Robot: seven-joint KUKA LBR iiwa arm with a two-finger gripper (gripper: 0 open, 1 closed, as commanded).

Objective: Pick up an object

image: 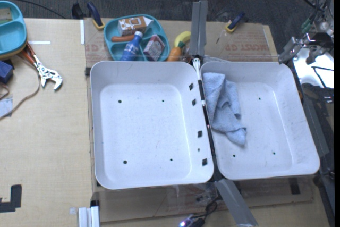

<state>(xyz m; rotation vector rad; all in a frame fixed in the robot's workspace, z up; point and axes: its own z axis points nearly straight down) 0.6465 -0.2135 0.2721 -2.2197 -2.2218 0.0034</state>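
A grey-blue cloth is lying crumpled in the right bin, bunched up against its left wall. The left bin is sitting right beside it. Behind them, a teal tray is holding small items.

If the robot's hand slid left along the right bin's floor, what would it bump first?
Probably the cloth, bunched by the bin's left wall. The floor before it looks bare.
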